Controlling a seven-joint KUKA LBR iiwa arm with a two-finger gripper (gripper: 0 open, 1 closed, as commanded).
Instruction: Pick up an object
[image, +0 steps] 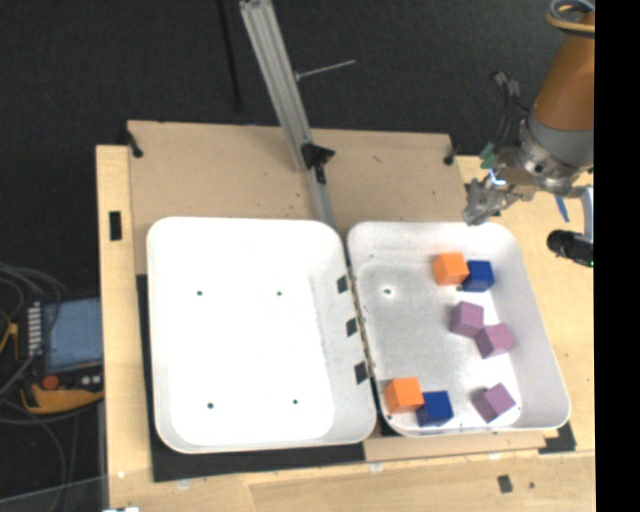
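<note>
The right bin (400, 330) holds several small blocks. An orange block (450, 268) touches a blue block (479, 275) near the bin's far side. Two purple blocks (466, 319) (494, 340) lie mid-right. At the near edge sit an orange block (404, 394), a blue block (435, 408) and a purple block (493, 402). My gripper (483, 205) hangs over the bin's far right corner, above and apart from the blocks, with nothing seen in it.
The left bin (250, 330) lies beside the right one. A slanted metal post (285, 95) rises behind the bins. A device with cables (60, 345) sits off the bench's left edge.
</note>
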